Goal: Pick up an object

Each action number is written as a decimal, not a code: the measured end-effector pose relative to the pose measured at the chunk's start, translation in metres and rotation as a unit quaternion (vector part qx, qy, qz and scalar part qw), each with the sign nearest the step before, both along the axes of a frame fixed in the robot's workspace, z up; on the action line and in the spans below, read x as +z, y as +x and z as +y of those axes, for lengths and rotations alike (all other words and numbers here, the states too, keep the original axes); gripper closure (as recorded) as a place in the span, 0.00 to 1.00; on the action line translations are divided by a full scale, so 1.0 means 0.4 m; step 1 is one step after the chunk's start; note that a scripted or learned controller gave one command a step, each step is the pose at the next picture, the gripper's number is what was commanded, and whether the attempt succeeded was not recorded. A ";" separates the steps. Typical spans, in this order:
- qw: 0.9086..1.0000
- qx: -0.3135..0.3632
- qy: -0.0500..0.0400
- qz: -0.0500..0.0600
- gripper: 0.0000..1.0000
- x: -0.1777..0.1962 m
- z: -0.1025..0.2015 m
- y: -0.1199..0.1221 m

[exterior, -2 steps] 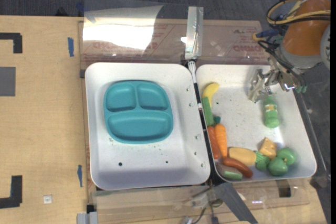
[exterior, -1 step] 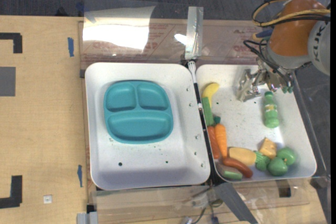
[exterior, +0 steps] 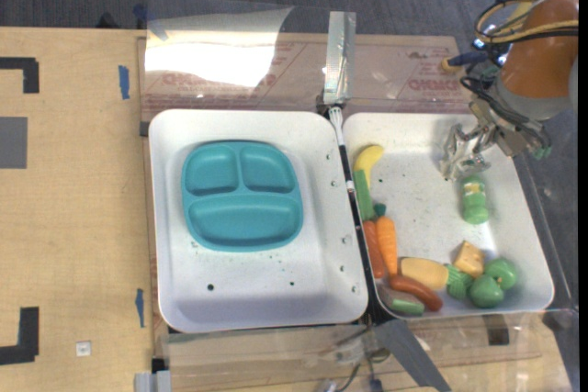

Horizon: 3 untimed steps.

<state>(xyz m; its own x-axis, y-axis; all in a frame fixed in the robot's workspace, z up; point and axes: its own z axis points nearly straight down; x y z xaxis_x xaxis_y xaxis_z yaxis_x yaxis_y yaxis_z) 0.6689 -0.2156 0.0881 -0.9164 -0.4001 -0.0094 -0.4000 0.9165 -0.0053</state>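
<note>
Now the gripper point(exterior: 462, 156) hangs just above the small green toy point(exterior: 474, 202) in the right bin point(exterior: 537, 225), its jaws too blurry to tell, so it should drop straight down.

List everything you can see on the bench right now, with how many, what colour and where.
shallow white plastic bins: two, white, side by side.
teal divided plastic plate: one, teal, in the left bin.
yellow toy banana: one, right bin, by the divider.
orange toy carrot: one, right bin, near the divider.
green toy apples: two, right bin's front right corner.
small green-and-white toy: one, right bin, below the gripper.
gripper: one, metallic, over the right bin's back.
</note>
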 end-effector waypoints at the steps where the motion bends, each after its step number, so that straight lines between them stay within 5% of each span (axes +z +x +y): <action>1: 1.000 -0.025 0.002 0.002 1.00 -0.001 0.110 0.001; 2: 0.997 0.080 0.000 0.002 1.00 0.004 0.171 -0.265; 3: 0.995 -0.102 0.003 -0.002 1.00 0.253 0.395 -0.262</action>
<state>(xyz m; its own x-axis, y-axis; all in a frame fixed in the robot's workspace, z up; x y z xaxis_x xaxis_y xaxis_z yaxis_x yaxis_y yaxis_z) 0.5641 -0.0577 0.1891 -0.9785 -0.2058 -0.0143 -0.2058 0.9786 -0.0009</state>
